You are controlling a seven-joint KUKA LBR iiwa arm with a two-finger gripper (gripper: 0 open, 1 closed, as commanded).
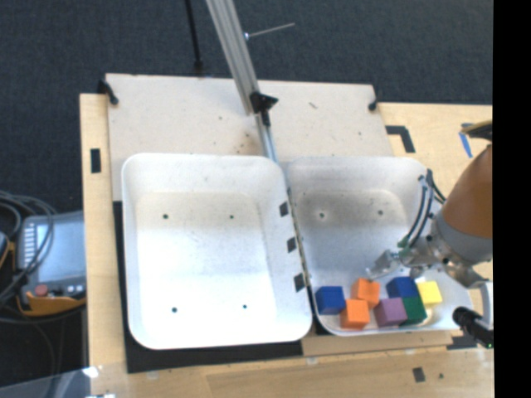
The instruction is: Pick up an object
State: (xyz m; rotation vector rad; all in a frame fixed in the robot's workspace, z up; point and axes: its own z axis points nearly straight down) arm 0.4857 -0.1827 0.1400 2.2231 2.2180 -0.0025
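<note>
Reaching in from the right over the counter [95, 222], I have two shallow white bins in front of me. The left bin [207, 247] is the wider of the pair and sits edge to edge with the right bin [348, 214]. My arm [473, 201] comes across the far right rim of the right bin, and my tool [388, 264] hangs low over that bin's near half, just behind the cluster of blocks.

All the objects I could take lie packed together in the near corner of the right bin: a blue block [330, 298] at the left end, two orange blocks [367, 289] [356, 313] beside it, a purple block [390, 311], a second blue block [403, 288] behind that, a green block [416, 309] and a yellow block [429, 293] at the right end. Several of them touch their neighbours.

As for my tool, I cannot tell how far apart it stands; the metal at its tip is too small and blurred to read. Nothing is visibly caught in it. I judge the pick as not yet done: every block rests on the bin floor, and what is left is to settle on one block, close on it and lift it clear.
</note>
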